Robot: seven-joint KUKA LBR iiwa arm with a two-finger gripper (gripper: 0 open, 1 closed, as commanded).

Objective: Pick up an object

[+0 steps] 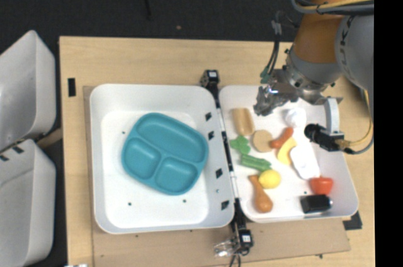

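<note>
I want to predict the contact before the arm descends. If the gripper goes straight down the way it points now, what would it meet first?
Probably the bare floor of the right bin near its far edge. The gripper hangs beside the tan bread-like piece, which lies a little nearer the camera; depth is unclear, so it might graze that piece.

No readable text, labels or numbers

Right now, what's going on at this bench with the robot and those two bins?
The arm's gripper hovers over the far end of the right bin, above a pile of toy food: a bread roll, a lemon, a tomato. I see nothing between its fingers. The left bin holds a blue divided plate.
</note>
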